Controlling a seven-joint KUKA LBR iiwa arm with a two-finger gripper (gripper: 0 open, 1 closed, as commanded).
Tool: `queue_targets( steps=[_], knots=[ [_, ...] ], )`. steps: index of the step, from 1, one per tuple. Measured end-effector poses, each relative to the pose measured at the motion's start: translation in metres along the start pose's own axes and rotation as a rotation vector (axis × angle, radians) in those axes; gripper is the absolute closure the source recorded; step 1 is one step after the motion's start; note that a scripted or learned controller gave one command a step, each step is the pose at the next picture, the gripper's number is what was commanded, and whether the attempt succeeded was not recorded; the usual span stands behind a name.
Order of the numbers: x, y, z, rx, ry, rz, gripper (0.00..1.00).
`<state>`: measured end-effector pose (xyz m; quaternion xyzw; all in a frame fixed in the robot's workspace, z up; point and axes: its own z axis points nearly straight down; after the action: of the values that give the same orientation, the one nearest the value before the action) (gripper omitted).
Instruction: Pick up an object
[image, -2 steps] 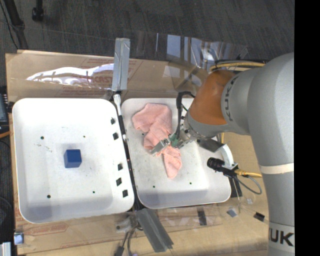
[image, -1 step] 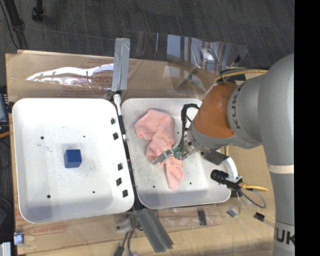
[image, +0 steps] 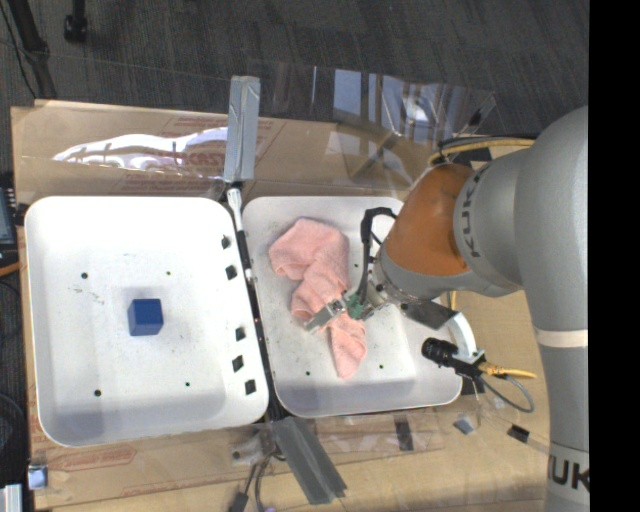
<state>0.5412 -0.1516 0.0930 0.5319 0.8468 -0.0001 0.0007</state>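
Two white bins fill your bench; in the right bin (image: 420, 395), your gripper (image: 337, 312) pinches the pink cloth (image: 318, 268), which runs lengthwise from upper left to lower right.

Even, fairly bright overhead light; the white bins (image: 60, 240) wash out slightly; strong glare streaks on the clear plastic sheet (image: 140, 152) at far left; soft shadows only; focus modest, fine detail somewhat grainy throughout.
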Motion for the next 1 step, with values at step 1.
queue_targets(
  steps=[1],
  knots=[
    [-0.0068, -0.0462, -0.0005, -0.002, -0.001, -0.049, 0.00]
  ],
)
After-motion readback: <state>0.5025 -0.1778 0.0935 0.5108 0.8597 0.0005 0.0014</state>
